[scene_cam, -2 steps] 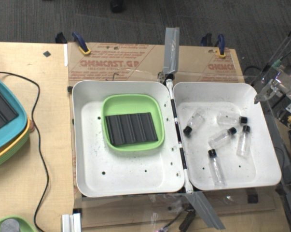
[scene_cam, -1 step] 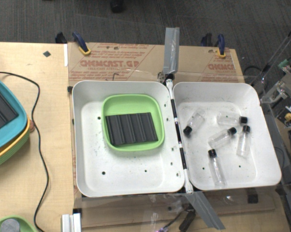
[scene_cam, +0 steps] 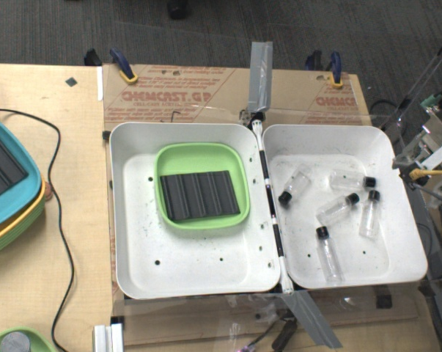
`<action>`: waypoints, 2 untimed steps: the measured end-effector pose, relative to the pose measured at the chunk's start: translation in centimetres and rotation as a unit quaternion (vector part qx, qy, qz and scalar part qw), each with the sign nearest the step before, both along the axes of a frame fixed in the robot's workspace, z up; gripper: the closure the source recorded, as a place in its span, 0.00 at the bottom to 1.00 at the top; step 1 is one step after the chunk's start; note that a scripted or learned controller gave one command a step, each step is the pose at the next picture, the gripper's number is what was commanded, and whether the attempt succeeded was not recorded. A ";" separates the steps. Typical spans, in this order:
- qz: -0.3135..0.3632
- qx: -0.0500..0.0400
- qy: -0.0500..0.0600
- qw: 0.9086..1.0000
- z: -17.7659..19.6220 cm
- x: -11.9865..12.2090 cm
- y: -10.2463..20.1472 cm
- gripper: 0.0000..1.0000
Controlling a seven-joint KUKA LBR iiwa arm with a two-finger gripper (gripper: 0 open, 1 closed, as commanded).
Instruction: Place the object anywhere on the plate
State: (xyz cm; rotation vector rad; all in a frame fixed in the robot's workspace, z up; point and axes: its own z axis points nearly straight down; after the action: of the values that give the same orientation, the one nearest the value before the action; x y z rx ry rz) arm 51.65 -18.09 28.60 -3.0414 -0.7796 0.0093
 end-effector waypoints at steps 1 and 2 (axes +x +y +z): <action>-0.088 -0.001 0.000 0.996 0.1 -1.8 2.1 0.00; -0.148 -0.001 0.000 0.989 0.0 -3.9 3.7 0.00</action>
State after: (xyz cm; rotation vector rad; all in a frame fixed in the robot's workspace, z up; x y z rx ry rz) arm 47.75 -14.35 28.63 -3.1241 -0.3216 0.0102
